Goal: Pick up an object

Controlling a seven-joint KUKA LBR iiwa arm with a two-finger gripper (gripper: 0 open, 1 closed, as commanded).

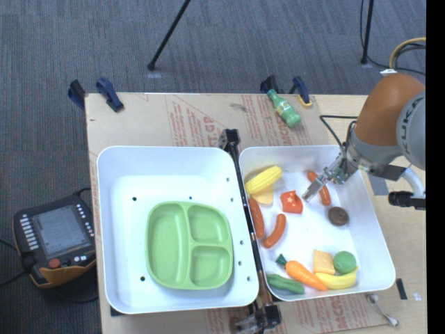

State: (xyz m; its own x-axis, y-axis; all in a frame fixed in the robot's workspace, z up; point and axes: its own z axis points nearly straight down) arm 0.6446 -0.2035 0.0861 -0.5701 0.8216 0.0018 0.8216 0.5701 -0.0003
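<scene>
Crowding around the target risks a missed or double grab.
Near, at six o'clock, carrot [304, 275] and banana [338, 280] touch; farther, at one o'clock in the right bin [379, 236], gripper [312, 190] hangs over a small orange sausage [322, 193]; whether spread or pinching, I cannot tell.
</scene>
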